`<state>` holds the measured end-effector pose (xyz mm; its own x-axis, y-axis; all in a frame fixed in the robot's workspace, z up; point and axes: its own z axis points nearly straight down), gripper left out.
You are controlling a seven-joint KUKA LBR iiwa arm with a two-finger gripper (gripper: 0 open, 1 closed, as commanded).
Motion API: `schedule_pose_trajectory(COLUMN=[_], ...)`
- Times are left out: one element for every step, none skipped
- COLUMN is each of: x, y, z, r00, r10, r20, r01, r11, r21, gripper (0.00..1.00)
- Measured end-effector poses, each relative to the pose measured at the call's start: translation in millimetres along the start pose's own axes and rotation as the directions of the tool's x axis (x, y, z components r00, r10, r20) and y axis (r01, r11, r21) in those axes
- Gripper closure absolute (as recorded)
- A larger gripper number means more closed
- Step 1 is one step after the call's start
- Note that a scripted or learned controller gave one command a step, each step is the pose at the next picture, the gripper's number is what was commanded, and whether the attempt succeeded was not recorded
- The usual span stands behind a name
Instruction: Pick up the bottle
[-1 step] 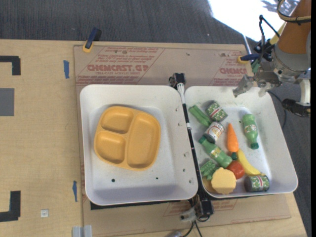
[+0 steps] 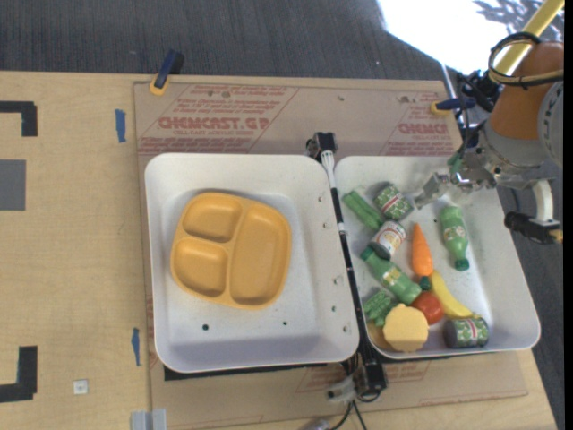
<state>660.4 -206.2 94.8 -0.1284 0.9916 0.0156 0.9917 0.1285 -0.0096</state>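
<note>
Two green bottles lie in the right bin (image 2: 515, 267). One bottle (image 2: 452, 234) with a pale label lies near the bin's far right, cap toward the front. The other bottle (image 2: 392, 278), with a yellow label, lies near the bin's middle left. My gripper (image 2: 433, 195) hangs over the far part of the right bin, just beyond the first bottle and right of a green can (image 2: 391, 200). Its fingers look open with nothing between them. The grey arm with its orange band (image 2: 524, 106) comes in from the upper right.
The right bin is crowded: a long green item (image 2: 361, 210), a white and red can (image 2: 389, 237), a carrot (image 2: 421, 250), a banana (image 2: 448, 298), a tomato (image 2: 429, 308), a yellow block (image 2: 406, 328), another green can (image 2: 466, 331). The left bin (image 2: 170, 330) holds a yellow divided plate (image 2: 233, 247).
</note>
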Motion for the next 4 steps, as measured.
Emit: schedule_pose_trajectory(x=[10,9,-7,36], y=[-30,-28,-81,-85], z=[7,-6,5,-100], r00=[0.832,0.833,0.641,0.886], r10=[-0.553,-0.552,-0.767,-0.464], r20=[0.028,0.039,0.031,0.022], r01=[0.554,0.553,0.768,0.464], r11=[0.833,0.833,0.641,0.886], r21=[-0.003,-0.01,0.0,-0.004], gripper=[0.0,1.0,1.0,1.0])
